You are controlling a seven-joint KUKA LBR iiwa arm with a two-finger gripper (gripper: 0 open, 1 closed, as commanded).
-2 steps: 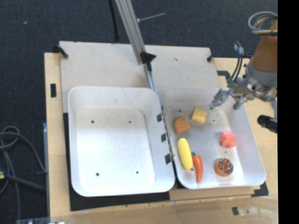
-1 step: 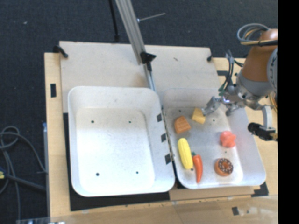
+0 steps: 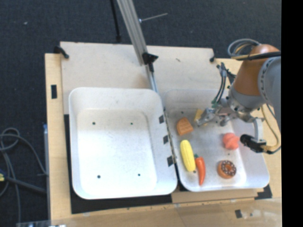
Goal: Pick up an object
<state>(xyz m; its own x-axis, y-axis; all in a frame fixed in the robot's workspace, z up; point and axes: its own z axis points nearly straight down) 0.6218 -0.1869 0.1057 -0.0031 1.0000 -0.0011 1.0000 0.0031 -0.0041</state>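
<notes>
My tool (image 3: 204,118) sits low over the upper part of the right bin (image 3: 258,174), reaching in from the right. I cannot tell how it is set; the tip is a small blur of grey metal from this height. There is a yellowish shape just at the tip that I cannot make out: a small item, or part of the tool.

Candidates, all in the right bin:
- brown bread-like piece (image 3: 184,126), just beside the tool tip, lower left of it
- yellow corn (image 3: 187,155), below the bread, lying along the bin's left wall
- orange carrot (image 3: 200,170), touching or nearly touching the corn
- pink rounded item (image 3: 230,141), to the right, under my wrist
- chocolate doughnut (image 3: 227,169), near the lower right corner

The left bin (image 3: 75,126) holds nothing I could go for.

Risks as I judge them:
1. If the bread piece is the target, I am offset from it. Closing here may clip one edge and push it toward the wall rather than capture it.
2. The bread sits close to the bin's left wall; a descent further left could strike the rim.
3. Corn and carrot lie together, so a grab there may pinch both or roll one away.
4. The pink item looks rounded; it may squirt out.
</notes>
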